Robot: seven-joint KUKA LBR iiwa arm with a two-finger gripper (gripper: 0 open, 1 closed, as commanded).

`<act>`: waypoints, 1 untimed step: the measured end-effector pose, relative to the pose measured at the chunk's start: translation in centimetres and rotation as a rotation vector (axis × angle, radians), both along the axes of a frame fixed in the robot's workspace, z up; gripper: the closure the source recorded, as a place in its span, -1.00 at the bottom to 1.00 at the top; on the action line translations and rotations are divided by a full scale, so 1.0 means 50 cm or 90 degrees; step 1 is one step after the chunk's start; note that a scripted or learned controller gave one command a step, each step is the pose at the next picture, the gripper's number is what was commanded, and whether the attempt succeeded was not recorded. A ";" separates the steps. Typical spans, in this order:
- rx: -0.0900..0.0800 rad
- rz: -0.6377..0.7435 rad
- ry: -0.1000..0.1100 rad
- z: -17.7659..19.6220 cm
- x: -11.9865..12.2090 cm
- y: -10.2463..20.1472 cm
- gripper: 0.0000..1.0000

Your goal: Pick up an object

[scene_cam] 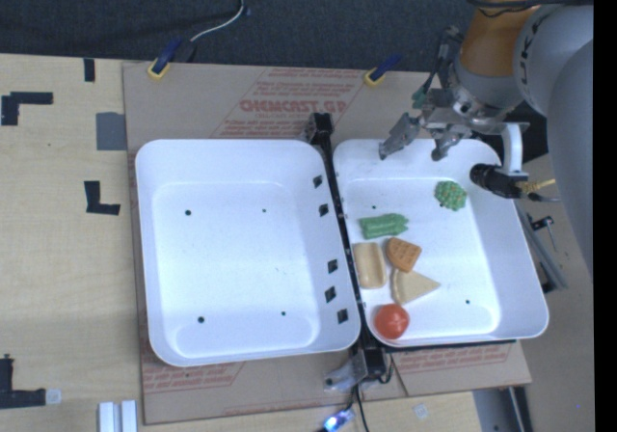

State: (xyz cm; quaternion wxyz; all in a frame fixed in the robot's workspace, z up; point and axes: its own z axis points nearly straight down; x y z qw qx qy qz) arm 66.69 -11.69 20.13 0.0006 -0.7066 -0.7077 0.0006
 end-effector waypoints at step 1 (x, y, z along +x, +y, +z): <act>0.000 0.001 0.000 0.020 0.000 0.002 1.00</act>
